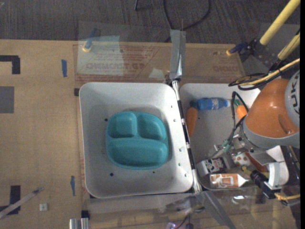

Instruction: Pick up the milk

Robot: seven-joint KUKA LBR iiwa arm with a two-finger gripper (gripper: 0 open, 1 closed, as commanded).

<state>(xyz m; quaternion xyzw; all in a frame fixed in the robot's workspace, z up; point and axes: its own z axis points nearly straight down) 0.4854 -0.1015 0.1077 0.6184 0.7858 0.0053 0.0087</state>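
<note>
Near edge, right-hand shallow white bin point(214, 88): an orange-and-white drink carton point(228, 180) lies on its side along the near wall. Just beyond it, toward the bin's near left corner, the small black-and-white milk carton point(213, 165), the task item, lies on the bin floor. It is close against the orange-and-white drink carton; cannot tell whether the two touch. The gripper point(231, 151) hangs just right of and slightly beyond the milk carton, below the grey arm with orange band point(269, 116), which comes in from the right and covers much of that bin's right half. Wiring clutters the gripper from this angle, so I cannot tell whether it is spread or pressed together, nor whether it touches the milk carton. A small white-and-red object point(242, 159) sits just right of the gripper, partly under the arm. Mid-bin: a long orange carrot point(191, 120) lies lengthwise against the left wall. Farther: a blue plastic bottle point(209, 103) lies on its side near the far wall, with a second orange item point(241, 111) to its right, partly hidden by the arm. Left-hand white bin point(88, 128): a teal three-compartment plastic plate point(137, 140) lies flat, roughly central. Beyond both bins: a clear plastic sheet point(119, 56) lies on the brown bench top point(38, 128). Farthest: a black cable loop point(186, 4) on the grey carpet, and yellow rods point(281, 15) at the far right.
</note>
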